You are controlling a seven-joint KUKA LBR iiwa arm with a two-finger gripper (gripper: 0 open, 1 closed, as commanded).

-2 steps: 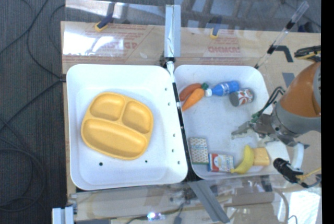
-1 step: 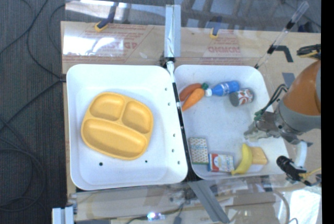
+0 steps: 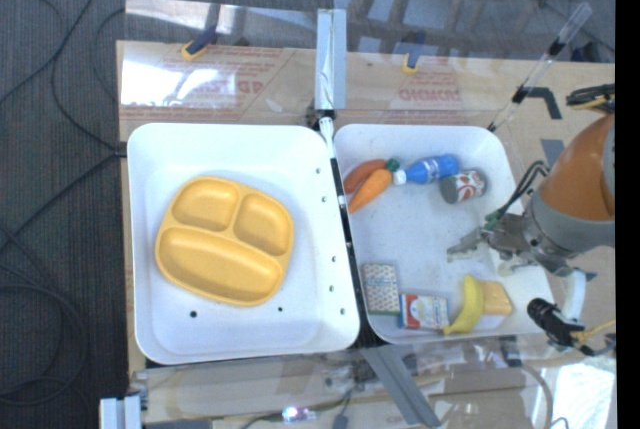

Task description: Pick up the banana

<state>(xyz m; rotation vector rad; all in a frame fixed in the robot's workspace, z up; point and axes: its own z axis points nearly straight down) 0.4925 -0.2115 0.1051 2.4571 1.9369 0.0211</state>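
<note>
The banana [image 3: 465,306] lies near the front edge of the right bin [image 3: 420,227], curved and yellow, between a small carton [image 3: 423,310] and a yellow block [image 3: 493,299] that touches its right side. My gripper [image 3: 479,256] hangs over the right side of this bin, a short way behind the banana and apart from it. It looks open, with nothing between its fingers. The grey arm with its orange band [image 3: 588,175] comes in from the right.
At the back of the right bin lie two carrots [image 3: 366,183], a blue-capped bottle [image 3: 431,168] and a can [image 3: 462,186]. A patterned square pad [image 3: 380,287] sits left of the carton. The left bin [image 3: 150,317] holds a yellow divided plate [image 3: 225,239].
</note>
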